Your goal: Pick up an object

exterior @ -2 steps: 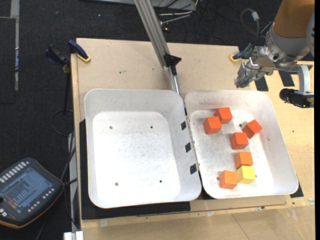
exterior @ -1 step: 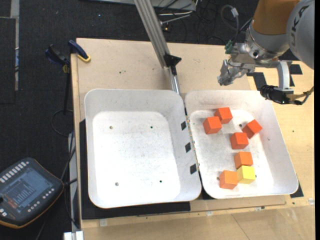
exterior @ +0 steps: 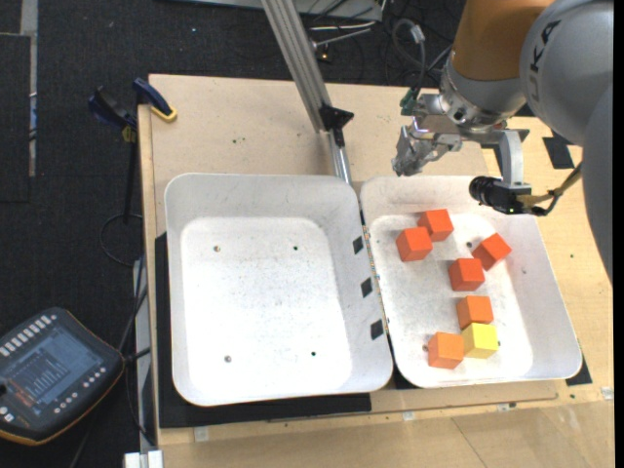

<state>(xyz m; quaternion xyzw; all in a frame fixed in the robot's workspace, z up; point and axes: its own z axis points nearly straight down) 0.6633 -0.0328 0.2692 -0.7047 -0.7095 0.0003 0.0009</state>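
Camera view: fingers (exterior: 413,160) above right bin's (exterior: 546,291) far rim

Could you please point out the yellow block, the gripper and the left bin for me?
yellow block (exterior: 482,339): camera view, top face.
gripper (exterior: 408,164): camera view, fingertip end.
left bin (exterior: 185,188): camera view, far-left rim.

Pale wooden bench (exterior: 244,115) — two white bins side by side, left bin (exterior: 258,286), right bin (exterior: 546,291).

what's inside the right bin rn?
The right bin holds seven blocks: six orange, such as one near its left wall, and one yellow block touching two orange ones. The arm covers part of its far rim.
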